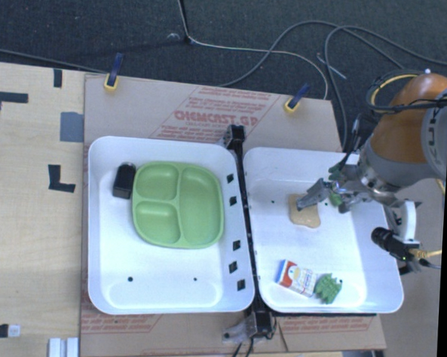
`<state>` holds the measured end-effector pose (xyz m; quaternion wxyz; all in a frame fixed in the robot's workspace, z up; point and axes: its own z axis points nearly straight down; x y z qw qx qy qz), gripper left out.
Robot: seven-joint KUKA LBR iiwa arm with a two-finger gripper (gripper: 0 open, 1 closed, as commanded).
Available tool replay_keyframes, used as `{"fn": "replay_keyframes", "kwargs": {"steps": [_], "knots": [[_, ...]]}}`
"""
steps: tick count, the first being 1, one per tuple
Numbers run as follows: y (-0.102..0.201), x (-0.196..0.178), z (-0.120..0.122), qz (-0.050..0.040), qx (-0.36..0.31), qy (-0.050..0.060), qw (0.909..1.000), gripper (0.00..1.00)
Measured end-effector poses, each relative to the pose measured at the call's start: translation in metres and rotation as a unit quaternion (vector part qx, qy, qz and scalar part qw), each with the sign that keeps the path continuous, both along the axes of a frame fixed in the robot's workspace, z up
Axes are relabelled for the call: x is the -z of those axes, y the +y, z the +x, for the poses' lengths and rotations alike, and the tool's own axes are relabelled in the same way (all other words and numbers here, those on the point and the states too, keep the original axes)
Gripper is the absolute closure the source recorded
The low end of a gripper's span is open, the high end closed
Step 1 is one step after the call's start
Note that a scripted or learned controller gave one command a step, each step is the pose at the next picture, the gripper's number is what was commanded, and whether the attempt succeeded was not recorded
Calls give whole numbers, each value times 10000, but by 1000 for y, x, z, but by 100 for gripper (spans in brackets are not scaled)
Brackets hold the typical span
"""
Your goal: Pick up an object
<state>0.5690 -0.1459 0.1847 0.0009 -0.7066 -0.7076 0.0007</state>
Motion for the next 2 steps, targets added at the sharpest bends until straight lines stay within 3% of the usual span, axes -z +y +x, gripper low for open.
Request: {"fn": "replay_keyframes", "kwargs": {"steps": [2], "knots": [[-5, 102, -4, -10, -3, -6, 10000, 0]]}}
